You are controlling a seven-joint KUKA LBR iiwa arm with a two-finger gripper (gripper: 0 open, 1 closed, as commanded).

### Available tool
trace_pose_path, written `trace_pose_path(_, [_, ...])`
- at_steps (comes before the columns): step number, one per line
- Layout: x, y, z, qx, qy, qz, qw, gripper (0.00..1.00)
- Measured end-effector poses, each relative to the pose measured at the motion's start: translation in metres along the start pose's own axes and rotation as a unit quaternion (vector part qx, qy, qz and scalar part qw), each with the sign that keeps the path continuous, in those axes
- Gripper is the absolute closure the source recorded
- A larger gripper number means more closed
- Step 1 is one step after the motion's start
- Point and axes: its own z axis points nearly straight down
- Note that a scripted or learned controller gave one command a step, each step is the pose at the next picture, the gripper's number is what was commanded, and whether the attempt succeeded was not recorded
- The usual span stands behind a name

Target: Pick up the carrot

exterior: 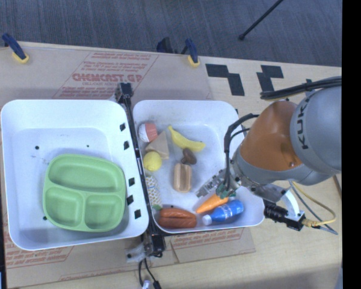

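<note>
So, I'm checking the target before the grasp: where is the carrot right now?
The carrot lies in the right bin, near its front right corner, just above the blue bottle and right of the red sausage, with the gripper at its green-topped end.

arm [316, 137]: smooth grey rounded housing, dark letters "ku" on its side | wrist band [271, 143]: glossy orange, bulbous | cables: black loop arcs over the orange band, thick black cables along the top of the housing, thin yellow wire by a small black connector | end effector [218, 188]: small grey metal parts, green detail
</note>
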Motion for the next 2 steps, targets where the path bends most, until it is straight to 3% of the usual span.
trace_pose_path(1, [0.000,-0.001,-0.025,-0.001,-0.002,0.085,0.9964,1.00])
trace_pose_path(2, [0.025,0.015,-0.044,-0.001,-0.002,0.077,0.9970,1.00])
